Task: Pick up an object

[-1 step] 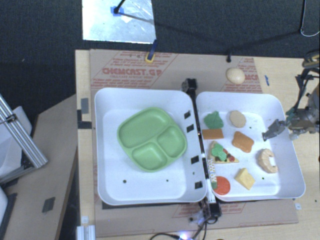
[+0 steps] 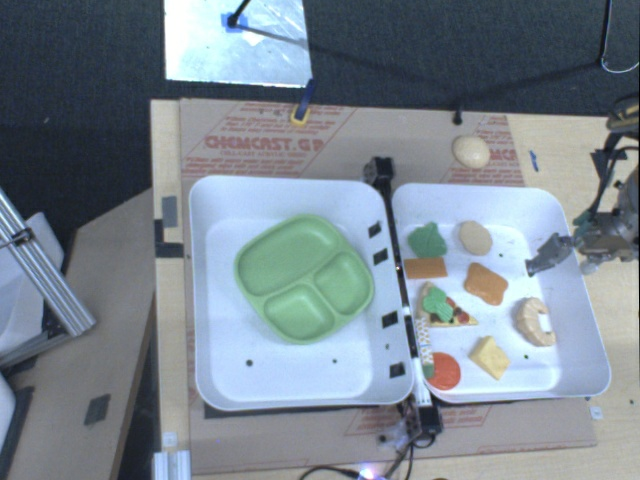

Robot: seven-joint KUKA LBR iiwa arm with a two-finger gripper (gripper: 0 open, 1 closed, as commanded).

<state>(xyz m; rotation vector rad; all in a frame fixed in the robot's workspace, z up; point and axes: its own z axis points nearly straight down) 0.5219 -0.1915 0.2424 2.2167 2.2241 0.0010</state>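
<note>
The right bin (image 2: 500, 203) holds several toy foods: a green leafy piece (image 2: 427, 239), a beige round piece (image 2: 475, 237), a flat orange rectangle (image 2: 425, 267), an orange-brown lump (image 2: 485, 283), a pizza slice (image 2: 446, 307), a pale ring-shaped pastry (image 2: 535, 321), a yellow cheese wedge (image 2: 490, 357) and a red tomato (image 2: 443, 371). My gripper (image 2: 550, 254) reaches in from the right over the bin's right side, above and right of the orange-brown lump. It touches none of the foods and I see nothing in it.
The left bin (image 2: 215, 368) holds a green divided plate (image 2: 303, 278). A beige ball (image 2: 471, 151) lies on the cardboard behind the right bin. A black divider (image 2: 395, 268) runs between the bins. A silver sheet (image 2: 238, 26) lies at the back.
</note>
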